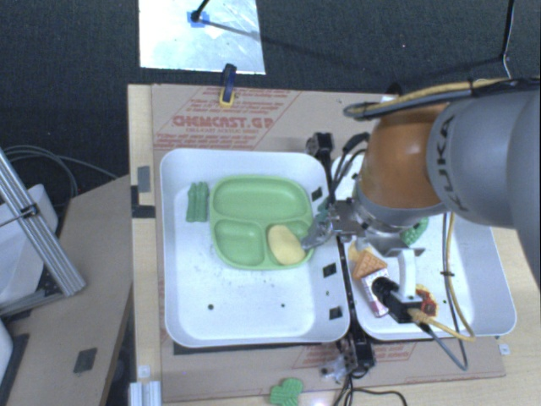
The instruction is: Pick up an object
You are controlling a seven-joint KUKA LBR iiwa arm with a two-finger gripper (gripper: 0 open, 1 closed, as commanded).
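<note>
Gripper (pixel 317 229) at right rim of green plate (pixel 254 210), finger state cannot tell. Yellow piece (pixel 286 245) on plate: probably light, smooth; grasp across narrow middle.

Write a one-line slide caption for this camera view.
KUKA arm's gripper at the right edge of a green divided plate holding a yellow object in the left bin.

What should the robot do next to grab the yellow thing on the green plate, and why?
Probably ease the pincer a little further left and down over the yellow thing. The pincer sits at the right rim of the green plate, just beside the yellow thing, and nothing shows between its tips, so it likely needs to straddle it before closing.
</note>
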